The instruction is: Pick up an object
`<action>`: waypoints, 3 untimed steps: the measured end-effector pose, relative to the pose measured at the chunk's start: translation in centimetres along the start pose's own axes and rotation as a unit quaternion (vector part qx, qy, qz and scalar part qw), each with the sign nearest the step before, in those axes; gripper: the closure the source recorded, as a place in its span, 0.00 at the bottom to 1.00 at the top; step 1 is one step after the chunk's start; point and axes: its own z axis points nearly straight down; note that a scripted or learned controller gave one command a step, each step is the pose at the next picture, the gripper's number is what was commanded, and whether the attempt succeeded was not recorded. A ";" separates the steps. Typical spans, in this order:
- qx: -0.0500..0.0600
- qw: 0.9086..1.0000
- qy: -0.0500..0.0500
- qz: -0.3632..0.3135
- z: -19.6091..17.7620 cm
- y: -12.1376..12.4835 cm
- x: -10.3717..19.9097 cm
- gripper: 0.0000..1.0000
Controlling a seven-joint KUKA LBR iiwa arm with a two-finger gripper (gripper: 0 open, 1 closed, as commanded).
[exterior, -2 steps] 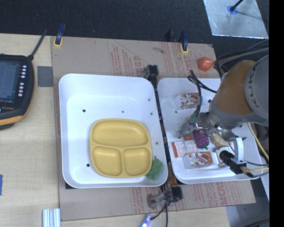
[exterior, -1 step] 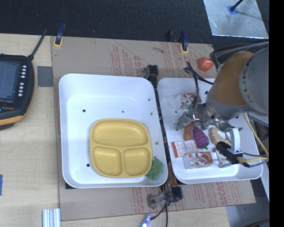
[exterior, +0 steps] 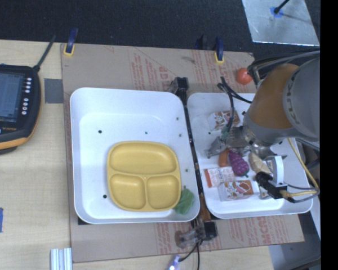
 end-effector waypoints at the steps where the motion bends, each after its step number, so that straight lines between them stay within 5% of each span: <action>1: 0.000 1.000 0.000 0.000 0.0 -2.3 -2.2 0.00; 2: -0.001 1.000 0.000 -0.001 0.0 -0.5 -1.5 0.00; 3: 0.000 1.000 0.000 -0.001 -1.0 -0.5 -1.7 1.00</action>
